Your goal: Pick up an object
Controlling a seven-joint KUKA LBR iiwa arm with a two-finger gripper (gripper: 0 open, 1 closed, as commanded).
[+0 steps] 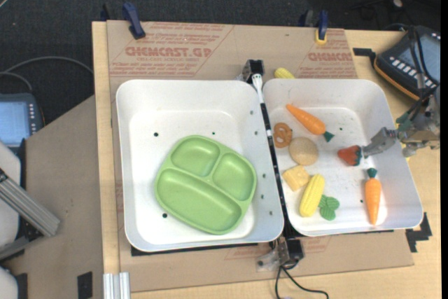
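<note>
The right bin (pixel 378 98) holds several toy foods: a carrot (pixel 306 119) at the back, a pretzel (pixel 282 134), a round tan piece (pixel 304 150), a red strawberry (pixel 349 155), a pale yellow wedge (pixel 295 178), a corn cob (pixel 312 194), a small green piece (pixel 328 206) and a second carrot (pixel 372 198) at the front right. My gripper (pixel 371 147) reaches in over the bin's right wall. Its grey tip sits right beside the strawberry, on that fruit's right. Nothing is visibly lifted.
A green divided plate (pixel 205 183) lies in the left bin (pixel 140 108). A small yellow item (pixel 284 73) rests behind the right bin on the cardboard. A black and yellow device (pixel 413 66) sits at the far right, with clamps along the back edge.
</note>
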